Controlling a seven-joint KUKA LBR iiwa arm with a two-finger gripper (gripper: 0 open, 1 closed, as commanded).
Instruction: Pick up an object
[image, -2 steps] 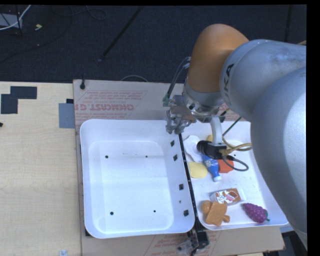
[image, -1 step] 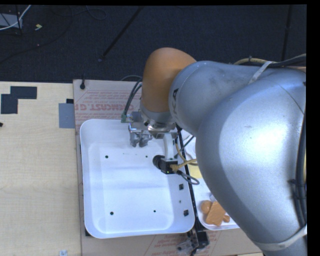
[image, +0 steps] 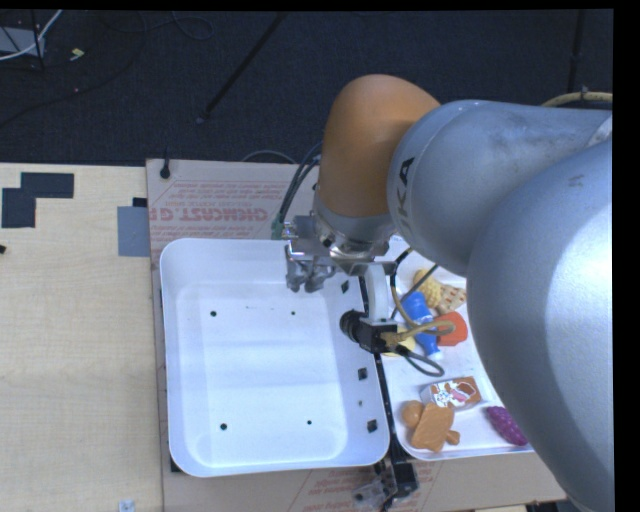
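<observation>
Worktop (image: 70, 350), pale wood, bearing two white bins.
Left bin (image: 260, 370): the gripper (image: 305, 272) hangs over its far edge, near the divide; how far the jaws are spread cannot be told from this angle.
Right bin (image: 478, 420), partly under the arm:
- blue object (image: 418, 312), touching an orange-red round piece (image: 456, 329)
- yellow waffle-like piece (image: 441, 292)
- small red-and-white packet (image: 456, 392)
- brown figure, possibly a gingerbread man (image: 432, 426)
- purple item (image: 508, 426) by the near rim
</observation>
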